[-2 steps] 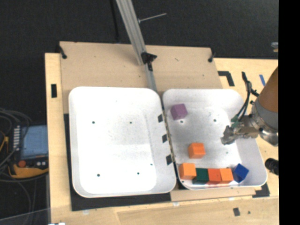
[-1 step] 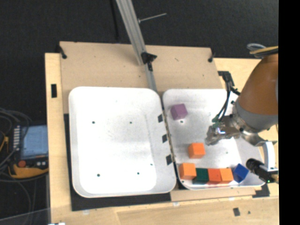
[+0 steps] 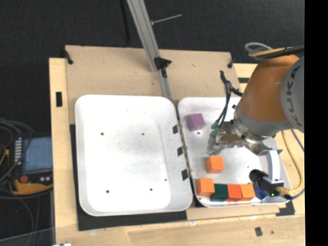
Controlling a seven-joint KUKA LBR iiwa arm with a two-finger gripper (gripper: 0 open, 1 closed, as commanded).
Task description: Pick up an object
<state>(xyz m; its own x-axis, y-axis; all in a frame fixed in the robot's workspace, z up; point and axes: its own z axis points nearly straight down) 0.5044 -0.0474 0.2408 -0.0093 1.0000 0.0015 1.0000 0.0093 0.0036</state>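
Observation:
My gripper (image 3: 215, 143) hangs over the middle of the right bin (image 3: 190, 106), its fingers pointing down just above an orange block (image 3: 215, 163). Nothing shows between the fingers. A purple block (image 3: 195, 121) lies at the bin's upper left. Along the bin's near edge sits a row of blocks: an orange one (image 3: 205, 186), a dark green one (image 3: 221, 191), a red-orange one (image 3: 234, 191), another orange one (image 3: 247, 190) and a blue one (image 3: 259, 192) partly hidden by the arm's fittings.
The left bin (image 3: 125, 152) lies beside the right one, split from it by a rim with black clips (image 3: 180, 150). A slanted metal pole (image 3: 148, 40) rises behind the bins. The arm's orange band (image 3: 266, 94) covers the right bin's far right part.

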